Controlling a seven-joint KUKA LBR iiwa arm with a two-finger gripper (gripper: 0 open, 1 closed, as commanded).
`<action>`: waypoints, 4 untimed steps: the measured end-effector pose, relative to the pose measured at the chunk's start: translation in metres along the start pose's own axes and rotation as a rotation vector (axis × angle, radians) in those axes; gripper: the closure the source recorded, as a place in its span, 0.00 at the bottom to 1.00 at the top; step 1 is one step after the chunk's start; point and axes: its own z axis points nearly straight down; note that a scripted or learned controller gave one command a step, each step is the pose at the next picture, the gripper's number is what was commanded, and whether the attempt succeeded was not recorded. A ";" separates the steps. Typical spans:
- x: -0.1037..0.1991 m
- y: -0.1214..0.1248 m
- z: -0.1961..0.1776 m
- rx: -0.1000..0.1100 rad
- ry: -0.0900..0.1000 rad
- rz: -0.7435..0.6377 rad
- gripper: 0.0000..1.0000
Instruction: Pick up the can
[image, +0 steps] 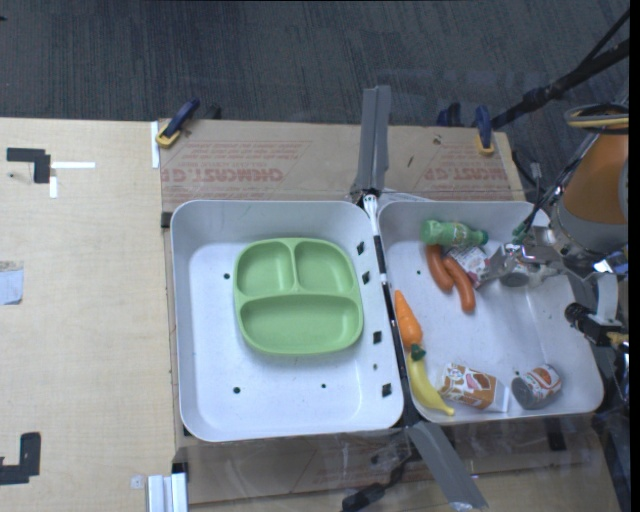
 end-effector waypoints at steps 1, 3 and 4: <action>0.004 0.050 0.001 0.003 0.004 0.082 0.00; 0.009 0.061 -0.106 0.006 -0.004 -0.109 1.00; -0.007 0.055 -0.025 0.007 -0.002 -0.245 1.00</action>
